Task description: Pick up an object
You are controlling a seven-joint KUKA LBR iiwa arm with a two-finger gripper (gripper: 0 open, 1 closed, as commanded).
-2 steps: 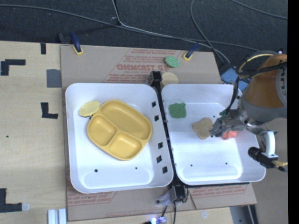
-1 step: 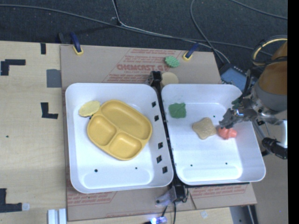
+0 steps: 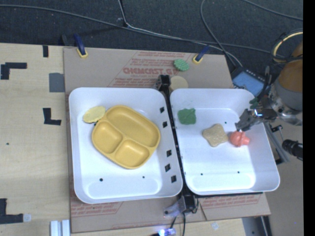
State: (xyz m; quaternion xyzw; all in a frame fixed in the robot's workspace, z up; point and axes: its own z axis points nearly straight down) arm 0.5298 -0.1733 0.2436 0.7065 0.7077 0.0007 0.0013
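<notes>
The tool (image 3: 244,123) hangs low over the right edge of the right shallow white bin (image 3: 256,178), its tip just above the small pink-red lumpy toy (image 3: 239,139), which looks like the target; how wide it stands cannot be told. Just beside that toy, toward the bin's middle, lies a tan biscuit-shaped piece (image 3: 215,134), and a green soft block (image 3: 186,116) sits near the bin's far left corner. The left white bin (image 3: 83,181) carries a yellow plastic divided tray (image 3: 125,136) with a pale yellow flat piece (image 3: 93,114) touching its far left edge.
</notes>
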